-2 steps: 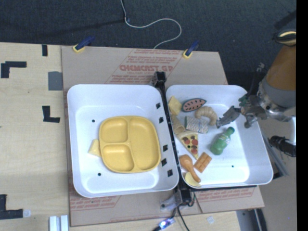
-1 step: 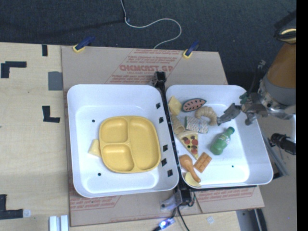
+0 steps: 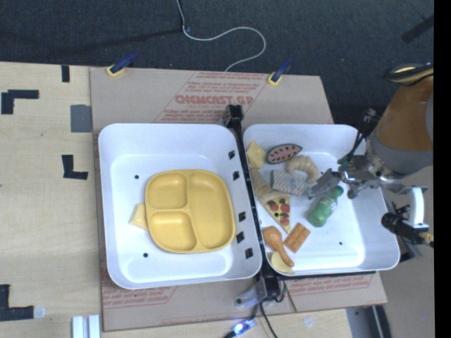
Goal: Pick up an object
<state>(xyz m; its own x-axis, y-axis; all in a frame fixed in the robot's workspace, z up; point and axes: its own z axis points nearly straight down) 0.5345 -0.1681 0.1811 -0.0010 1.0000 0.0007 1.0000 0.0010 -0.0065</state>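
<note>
My gripper (image 3: 340, 183) hangs low over the right bin (image 3: 352, 255), in its right half. It sits right at the upper end of a green bottle (image 3: 320, 210), which lies tilted on the bin floor. Left of the bottle lie a grey textured block (image 3: 289, 182), a beige curved pastry (image 3: 303, 165), a watermelon slice (image 3: 284, 152) and a pizza slice (image 3: 277, 208). Lower down are a carrot (image 3: 274, 239) and an orange block (image 3: 297, 236).
The left bin (image 3: 116, 153) holds a yellow divided plate (image 3: 190, 211) with a pale yellow wedge (image 3: 137, 217) at its left. The centre divider (image 3: 243, 189) separates the bins. The arm's orange band (image 3: 412, 111) stands over the right bin's far right edge.
</note>
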